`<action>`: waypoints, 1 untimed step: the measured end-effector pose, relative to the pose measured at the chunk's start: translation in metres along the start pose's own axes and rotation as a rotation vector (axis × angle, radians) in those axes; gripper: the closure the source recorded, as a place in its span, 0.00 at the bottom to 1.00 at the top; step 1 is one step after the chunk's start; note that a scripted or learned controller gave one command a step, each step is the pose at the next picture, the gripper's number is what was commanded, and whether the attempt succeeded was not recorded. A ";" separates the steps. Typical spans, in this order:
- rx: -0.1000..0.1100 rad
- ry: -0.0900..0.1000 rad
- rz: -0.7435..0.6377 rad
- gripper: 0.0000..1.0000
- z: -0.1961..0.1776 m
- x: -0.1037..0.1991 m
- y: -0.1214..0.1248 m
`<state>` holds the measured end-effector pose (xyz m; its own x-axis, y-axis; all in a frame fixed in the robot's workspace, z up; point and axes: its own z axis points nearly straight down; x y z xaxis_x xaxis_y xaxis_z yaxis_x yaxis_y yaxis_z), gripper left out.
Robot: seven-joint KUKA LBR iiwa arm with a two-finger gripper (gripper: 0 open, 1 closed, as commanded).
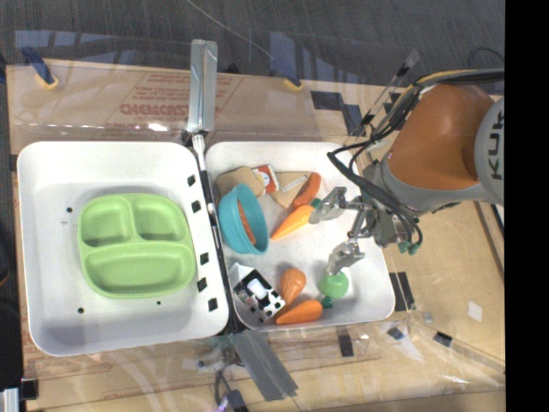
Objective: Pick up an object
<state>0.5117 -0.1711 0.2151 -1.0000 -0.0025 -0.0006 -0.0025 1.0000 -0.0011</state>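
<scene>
Your worktop (446, 256) carries two white bins side by side. Left bin (43, 230): one green tray (135, 245) with three compartments, lying flat near the middle. Right bin (369, 290): a blue bowl (240, 220) tipped on its side against the left wall; a beige piece (240, 180) and a small red-and-white item (267, 178) behind it at the far wall; a tan piece (290, 183) just beside those; two carrots in the middle, the redder one (306, 190) lying over the top of the orange one (292, 222); a black-and-white toy (257, 296) at the near left corner; a short orange carrot (292, 283) just beside it; a long carrot (300, 312) along the near wall; a green ball (335, 285) touching that long carrot's right end. Your arm (433, 148) reaches in from the right over the bin's right half. Pincer (336, 228): released, fingers spread wide, one finger (328, 204) near the orange carrot's tip, the other (345, 254) just above the green ball; nothing lies between them. Task objects all rest in the right bin.
</scene>
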 end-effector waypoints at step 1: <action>-0.002 0.002 0.275 0.00 0.123 0.014 0.027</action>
<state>0.4981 -0.1443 0.0917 -0.9630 0.2694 0.0009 0.2694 0.9630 0.0008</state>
